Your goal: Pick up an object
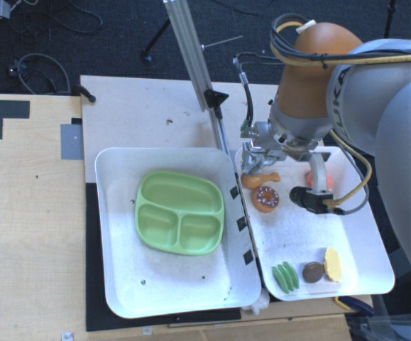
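My gripper [252, 162] hangs low over the far left corner of the right bin [301, 236], close to the divider between the bins. Just below it lies an orange toy drumstick [261, 180], touching or nearly touching the gripper's tip. A chocolate donut with sprinkles [265, 199] sits right beside the drumstick. Near the front edge of the same bin lie green beans [285, 277], a brown round piece [312, 271] and a yellow piece [332, 264]. A red-orange item [321, 180] lies partly hidden under a black arm fitting.
The left bin [109, 212] holds a green divided plate [180, 213]. A slanted aluminium post [194, 55] rises behind the bins, next to the gripper. The arm's orange wrist [311, 69] and its cables overhang the back of the right bin.
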`<state>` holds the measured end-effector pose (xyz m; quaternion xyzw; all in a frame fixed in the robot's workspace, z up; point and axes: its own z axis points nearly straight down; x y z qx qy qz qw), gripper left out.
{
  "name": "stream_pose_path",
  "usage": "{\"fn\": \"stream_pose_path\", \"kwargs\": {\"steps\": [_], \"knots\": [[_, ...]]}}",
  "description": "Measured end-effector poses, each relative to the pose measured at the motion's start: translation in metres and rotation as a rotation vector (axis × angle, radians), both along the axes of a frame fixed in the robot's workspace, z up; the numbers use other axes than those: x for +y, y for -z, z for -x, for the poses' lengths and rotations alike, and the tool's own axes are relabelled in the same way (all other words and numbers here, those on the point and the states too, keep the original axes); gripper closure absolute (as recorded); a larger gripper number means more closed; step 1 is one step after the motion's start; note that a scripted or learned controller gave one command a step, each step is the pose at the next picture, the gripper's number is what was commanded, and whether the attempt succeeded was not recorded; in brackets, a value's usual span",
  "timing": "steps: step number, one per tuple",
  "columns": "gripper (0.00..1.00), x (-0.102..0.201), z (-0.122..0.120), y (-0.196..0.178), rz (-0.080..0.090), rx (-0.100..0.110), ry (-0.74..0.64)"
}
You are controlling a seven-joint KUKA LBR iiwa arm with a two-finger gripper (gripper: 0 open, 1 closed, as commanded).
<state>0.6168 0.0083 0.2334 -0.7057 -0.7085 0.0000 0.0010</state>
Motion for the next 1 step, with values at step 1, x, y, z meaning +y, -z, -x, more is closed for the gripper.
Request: {"fn": "stream_pose_path", "kwargs": {"steps": [1], "knots": [[1.0,0.0529,-0.0153,0.0117,0.0,0.001,0.0]]}}
